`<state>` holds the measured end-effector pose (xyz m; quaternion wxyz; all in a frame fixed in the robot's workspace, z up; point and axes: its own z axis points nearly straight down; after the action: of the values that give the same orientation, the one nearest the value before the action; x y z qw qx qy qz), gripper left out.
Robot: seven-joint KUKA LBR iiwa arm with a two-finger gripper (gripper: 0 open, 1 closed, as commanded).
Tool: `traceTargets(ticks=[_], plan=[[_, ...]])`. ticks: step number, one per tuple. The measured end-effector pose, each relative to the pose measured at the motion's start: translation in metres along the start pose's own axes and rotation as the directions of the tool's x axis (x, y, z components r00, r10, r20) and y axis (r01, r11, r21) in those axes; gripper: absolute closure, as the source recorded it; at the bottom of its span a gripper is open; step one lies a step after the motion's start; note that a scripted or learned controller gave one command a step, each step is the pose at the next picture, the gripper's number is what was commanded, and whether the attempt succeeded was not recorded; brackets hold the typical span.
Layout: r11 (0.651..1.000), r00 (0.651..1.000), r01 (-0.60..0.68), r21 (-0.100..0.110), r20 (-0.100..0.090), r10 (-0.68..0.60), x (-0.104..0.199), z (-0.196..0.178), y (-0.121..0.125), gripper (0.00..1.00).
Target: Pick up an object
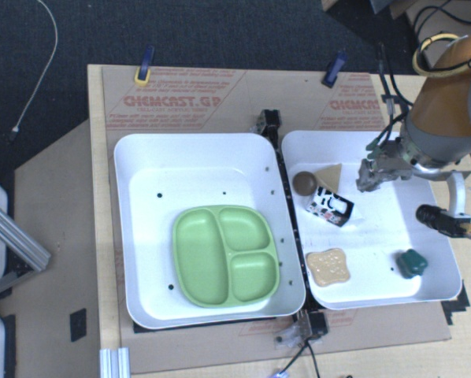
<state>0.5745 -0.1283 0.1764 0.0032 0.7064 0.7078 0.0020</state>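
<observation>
Camera view: left bin [141, 172] holds a green tray [224, 254]; pincer [367, 178] state unclear over right bin [377, 290].

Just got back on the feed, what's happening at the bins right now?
The arm reaches in from the right, and its gripper hangs over the far part of the right bin with nothing visibly held. Below it in that bin lie a tan wedge, a brown round piece, a black-and-white packet, a beige slab and a green object. The left bin holds a green divided tray.
</observation>
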Motion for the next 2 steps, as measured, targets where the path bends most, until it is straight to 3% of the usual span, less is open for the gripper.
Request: traceTargets(ticks=[1, 2], plan=[[1.0, 1.0, 0.0, -0.002, 0.001, 0.0, -0.0036, -0.0642, 0.0036, 1.0], [1.0, 1.0, -0.001, 0.005, 0.0, 0.001, -0.0034, -0.0608, 0.0041, 1.0]])
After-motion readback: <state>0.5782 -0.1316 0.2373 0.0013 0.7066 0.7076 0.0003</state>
